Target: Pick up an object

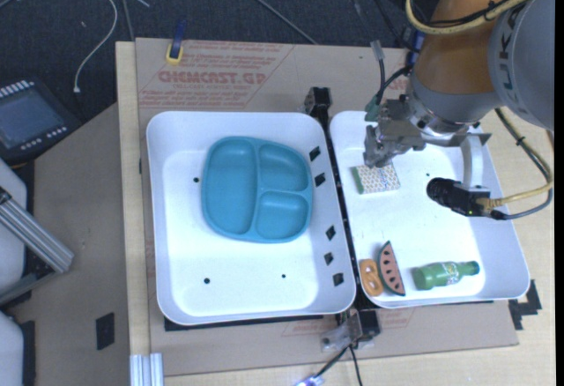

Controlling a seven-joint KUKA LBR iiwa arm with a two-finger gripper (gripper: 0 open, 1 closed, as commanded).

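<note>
Hovering over a flat speckled square pad (378, 179), the gripper (381, 155).

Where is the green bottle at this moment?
The green bottle lies on its side near the front edge of the right bin, just right of the watermelon slice.

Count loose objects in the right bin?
3: a patterned square pad under the pincer, a watermelon slice toy near the front edge, a green bottle beside it. The arm may hide more.
</note>
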